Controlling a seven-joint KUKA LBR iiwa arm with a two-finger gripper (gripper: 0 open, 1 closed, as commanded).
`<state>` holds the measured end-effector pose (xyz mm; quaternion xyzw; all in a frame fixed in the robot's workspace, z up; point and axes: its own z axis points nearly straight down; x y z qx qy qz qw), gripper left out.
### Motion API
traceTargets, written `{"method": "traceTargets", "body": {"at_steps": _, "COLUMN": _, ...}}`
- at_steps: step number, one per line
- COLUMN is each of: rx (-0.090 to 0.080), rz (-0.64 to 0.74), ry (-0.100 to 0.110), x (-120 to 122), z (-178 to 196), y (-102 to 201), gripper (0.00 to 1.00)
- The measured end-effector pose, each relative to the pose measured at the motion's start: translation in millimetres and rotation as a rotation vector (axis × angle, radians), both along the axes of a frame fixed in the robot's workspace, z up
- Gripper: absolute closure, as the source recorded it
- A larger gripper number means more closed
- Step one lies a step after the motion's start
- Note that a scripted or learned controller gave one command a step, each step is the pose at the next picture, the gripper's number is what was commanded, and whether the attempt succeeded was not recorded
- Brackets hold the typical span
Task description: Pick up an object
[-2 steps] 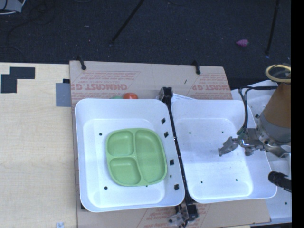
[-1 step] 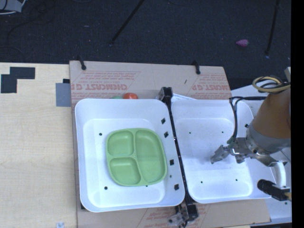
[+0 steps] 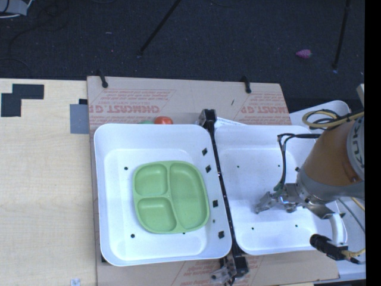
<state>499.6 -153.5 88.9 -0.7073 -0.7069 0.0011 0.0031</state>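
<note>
A light green divided plate (image 3: 171, 196) with three compartments lies flat in the left bin (image 3: 113, 159). My gripper (image 3: 266, 204) is low inside the right bin (image 3: 250, 159), near its middle, pointing left towards the divider between the bins. Nothing shows in its grasp. The grey and orange arm (image 3: 333, 162) reaches in from the right above that bin and hides its right part.
A small red-orange thing (image 3: 163, 121) and a bit of green (image 3: 146, 122) peek out behind the left bin's back rim. Both bins rest on a cardboard sheet (image 3: 178, 103). A pale wooden bench top (image 3: 41, 189) extends to the left.
</note>
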Motion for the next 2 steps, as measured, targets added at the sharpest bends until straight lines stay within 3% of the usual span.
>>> {"method": "traceTargets", "body": {"at_steps": 1, "rx": -0.001, "rz": -0.005, "ry": -0.001, "x": 0.1, "z": 12.0, "y": -1.2, "gripper": 1.0}}
{"method": "traceTargets", "body": {"at_steps": 2, "rx": -0.002, "rz": 0.002, "ry": -0.007, "x": 1.1, "z": 54.8, "y": 2.8, "gripper": 1.0}}
